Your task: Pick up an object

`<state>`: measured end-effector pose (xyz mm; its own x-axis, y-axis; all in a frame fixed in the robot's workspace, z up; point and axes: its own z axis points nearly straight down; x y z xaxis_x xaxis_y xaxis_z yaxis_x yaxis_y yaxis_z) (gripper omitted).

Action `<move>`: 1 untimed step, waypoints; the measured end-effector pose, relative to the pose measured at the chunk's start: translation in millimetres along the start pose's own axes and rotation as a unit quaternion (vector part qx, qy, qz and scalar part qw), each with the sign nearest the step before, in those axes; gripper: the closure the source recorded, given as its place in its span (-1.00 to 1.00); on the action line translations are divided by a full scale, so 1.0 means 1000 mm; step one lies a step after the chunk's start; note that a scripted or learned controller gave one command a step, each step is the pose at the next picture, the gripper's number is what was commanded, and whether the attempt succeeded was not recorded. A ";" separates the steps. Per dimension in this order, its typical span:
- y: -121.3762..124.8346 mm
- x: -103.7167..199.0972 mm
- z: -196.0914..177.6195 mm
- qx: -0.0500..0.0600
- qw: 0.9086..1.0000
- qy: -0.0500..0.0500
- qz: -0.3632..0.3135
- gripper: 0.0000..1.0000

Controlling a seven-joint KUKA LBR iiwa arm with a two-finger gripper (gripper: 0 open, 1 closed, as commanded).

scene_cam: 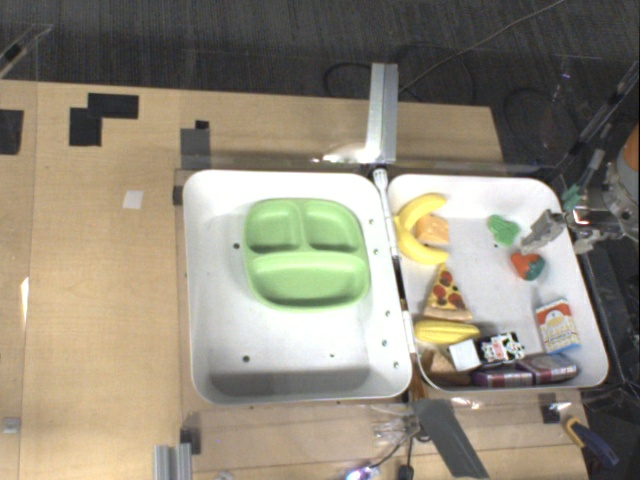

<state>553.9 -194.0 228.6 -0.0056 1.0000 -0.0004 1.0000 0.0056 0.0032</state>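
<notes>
The right bin (590,363) holds several small objects. A yellow banana (412,238) with an orange piece (433,230) on it lies at the bin's back left. A pizza slice (445,293) sits below it, with a second yellow piece (440,330) nearer the front. A green item (504,230) and a red item with a green tip (527,265) lie toward the bin's right side. My gripper (548,230) hangs over the bin's right edge, just above and to the right of the red item, with nothing seen in it.
The left bin (215,348) holds a green divided plate (304,251). Along the right bin's front lie a white block (462,354), a black-and-white carton (501,348), a dark bar (525,373) and a small red-and-white carton (557,326). A metal post (383,113) stands behind the bins.
</notes>
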 end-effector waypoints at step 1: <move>0.043 0.093 0.089 0.001 1.000 0.001 -0.011 -1.00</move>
<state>596.4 -100.5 140.0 -0.0266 0.9996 0.0007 0.9996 0.0266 0.0016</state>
